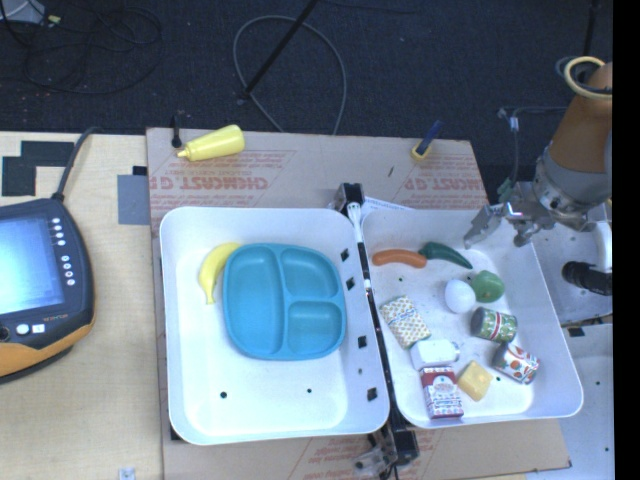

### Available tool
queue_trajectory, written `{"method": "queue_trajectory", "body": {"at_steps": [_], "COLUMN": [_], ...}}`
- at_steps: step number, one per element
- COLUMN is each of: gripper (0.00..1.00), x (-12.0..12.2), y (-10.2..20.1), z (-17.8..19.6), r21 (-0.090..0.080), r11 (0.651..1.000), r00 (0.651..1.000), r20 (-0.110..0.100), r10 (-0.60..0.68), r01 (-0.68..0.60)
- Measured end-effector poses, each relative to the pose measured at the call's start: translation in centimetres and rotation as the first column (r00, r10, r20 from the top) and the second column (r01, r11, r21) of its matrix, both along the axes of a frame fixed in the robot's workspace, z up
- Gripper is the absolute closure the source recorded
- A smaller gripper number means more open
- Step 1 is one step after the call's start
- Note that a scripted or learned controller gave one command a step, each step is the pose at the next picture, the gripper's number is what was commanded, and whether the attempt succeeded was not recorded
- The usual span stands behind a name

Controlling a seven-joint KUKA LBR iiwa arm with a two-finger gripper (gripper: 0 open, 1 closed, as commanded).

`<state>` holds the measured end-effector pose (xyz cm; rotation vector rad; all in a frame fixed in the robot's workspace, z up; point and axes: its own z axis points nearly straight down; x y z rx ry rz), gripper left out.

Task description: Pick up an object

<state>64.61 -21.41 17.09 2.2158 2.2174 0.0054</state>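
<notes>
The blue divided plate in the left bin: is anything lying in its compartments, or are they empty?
Empty. The blue divided plate shows bare blue compartments; the banana lies beside its left edge.

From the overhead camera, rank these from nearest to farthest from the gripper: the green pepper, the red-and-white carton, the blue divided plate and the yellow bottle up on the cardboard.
Gripper sits over the right bin's upper right corner.
1. Green pepper, just below-left of it in the right bin.
2. Red-and-white carton, at that bin's bottom edge.
3. Blue divided plate, in the left bin.
4. Yellow bottle, upper left on the cardboard.
</notes>
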Motion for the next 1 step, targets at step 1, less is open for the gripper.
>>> {"method": "queue_trajectory", "body": {"at_steps": [1], "gripper": [0.0], "x": [-2.39], "y": [0.25], "z": [-8.76], "r21": [0.005], "r11": [1.0], "r00": [1.0], "r20": [-0.013], "r10": [-0.001], "r01": [0.001]}}
